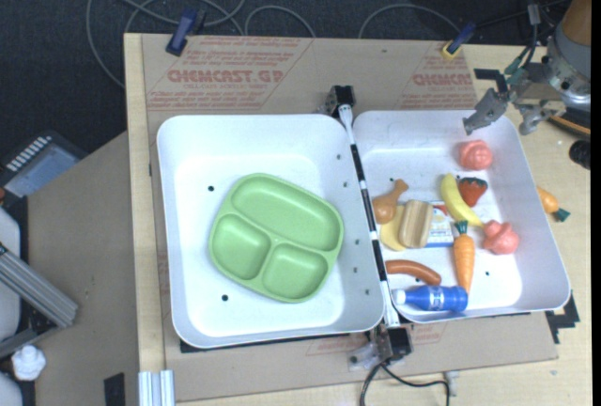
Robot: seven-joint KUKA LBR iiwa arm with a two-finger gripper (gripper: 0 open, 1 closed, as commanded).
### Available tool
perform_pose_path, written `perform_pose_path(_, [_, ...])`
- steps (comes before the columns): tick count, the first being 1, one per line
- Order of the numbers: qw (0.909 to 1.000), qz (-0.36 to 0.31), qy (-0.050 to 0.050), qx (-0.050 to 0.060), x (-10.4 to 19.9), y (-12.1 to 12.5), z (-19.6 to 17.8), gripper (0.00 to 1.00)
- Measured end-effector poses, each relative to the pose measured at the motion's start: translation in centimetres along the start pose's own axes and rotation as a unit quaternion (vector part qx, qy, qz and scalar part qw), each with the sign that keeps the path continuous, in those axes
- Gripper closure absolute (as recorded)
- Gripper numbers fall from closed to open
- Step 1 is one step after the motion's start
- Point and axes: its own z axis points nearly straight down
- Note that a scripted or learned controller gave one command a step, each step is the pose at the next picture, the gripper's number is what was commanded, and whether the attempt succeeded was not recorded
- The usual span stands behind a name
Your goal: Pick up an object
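Observation:
My gripper (505,117) hangs over the far right corner of the right bin (413,136), its two fingers spread open with nothing between them. Just below it lies a pink-red round toy fruit (475,154). Further down the bin are a banana (456,200), a strawberry (473,192), a chicken drumstick (388,204), a bread slice (414,224), a carrot (464,260), a pink toy (500,238), a sausage (412,272) and a blue bottle (434,299).
A green divided plate (275,237) sits in the left bin (188,150). A small orange toy (547,201) lies outside the right bin's right wall. Clamps (342,99) join the bins at the middle ridge. Cables lie on the floor behind the bench.

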Motion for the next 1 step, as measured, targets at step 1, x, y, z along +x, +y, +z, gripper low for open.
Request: perform_pose_path(1, [1.0, 0.001, 0.0, 0.001, -1.16, -3.82, 9.11, 0.0])
